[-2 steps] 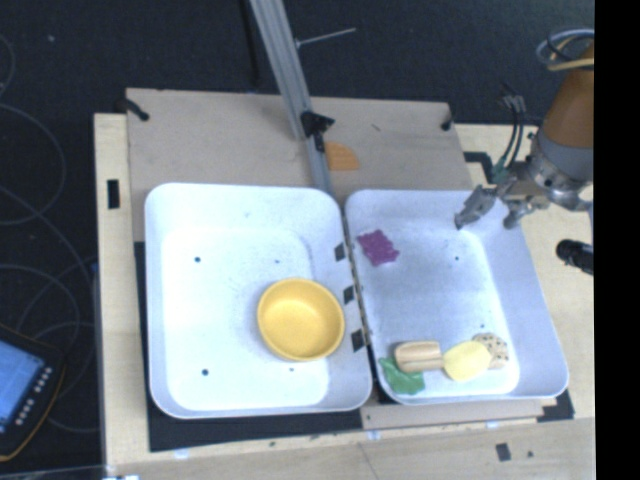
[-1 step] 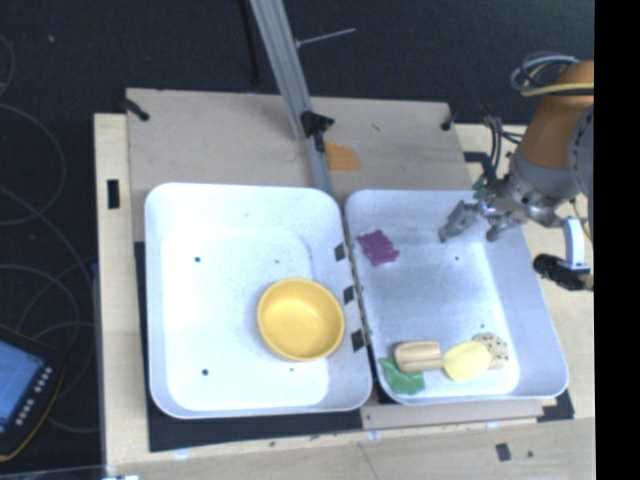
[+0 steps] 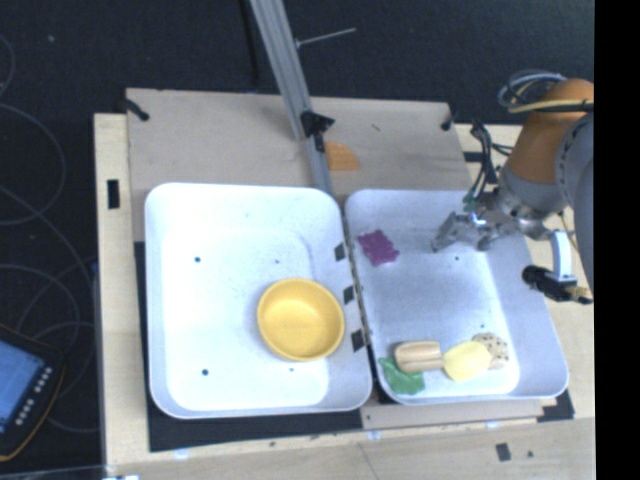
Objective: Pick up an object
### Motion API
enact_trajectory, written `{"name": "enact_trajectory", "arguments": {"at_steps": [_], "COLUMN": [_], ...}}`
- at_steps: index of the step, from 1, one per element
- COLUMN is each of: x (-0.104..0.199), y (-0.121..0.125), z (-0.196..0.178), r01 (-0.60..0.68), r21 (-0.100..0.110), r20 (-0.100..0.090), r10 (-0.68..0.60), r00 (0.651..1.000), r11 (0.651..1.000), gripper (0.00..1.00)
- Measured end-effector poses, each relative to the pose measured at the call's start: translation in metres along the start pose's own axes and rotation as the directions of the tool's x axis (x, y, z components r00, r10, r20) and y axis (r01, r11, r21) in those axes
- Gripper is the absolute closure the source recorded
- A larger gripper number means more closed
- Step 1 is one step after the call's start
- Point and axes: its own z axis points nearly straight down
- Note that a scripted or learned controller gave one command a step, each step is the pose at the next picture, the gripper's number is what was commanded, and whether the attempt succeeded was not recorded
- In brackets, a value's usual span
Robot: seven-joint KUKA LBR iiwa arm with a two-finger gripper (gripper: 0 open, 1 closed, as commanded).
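My gripper hangs over the back right part of the right bin, its fingers spread open with nothing between them. A purple piece lies on the bin floor to its left, well apart from it. Along the bin's front edge lie a tan cylinder, a yellow lemon-like piece, a speckled beige piece and a green piece. A yellow bowl sits in the left bin.
A grey metal pole slants from the top down to the gap between the bins. The arm enters from the right over the bin's back corner. A tablet and cables lie off the bench's left.
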Motion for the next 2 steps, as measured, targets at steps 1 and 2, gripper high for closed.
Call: {"name": "enact_trajectory", "arguments": {"at_steps": [1, 2], "x": [-0.001, -0.002], "y": [0.002, 0.004], "z": [-0.015, -0.059], "r01": [0.004, 0.001], "r21": [-0.007, -0.009], "r20": [0.005, -0.001], "r10": [-0.004, -0.001], "r00": [1.000, 1.000], "r11": [1.000, 1.000], "gripper": [1.00, 1.00]}}
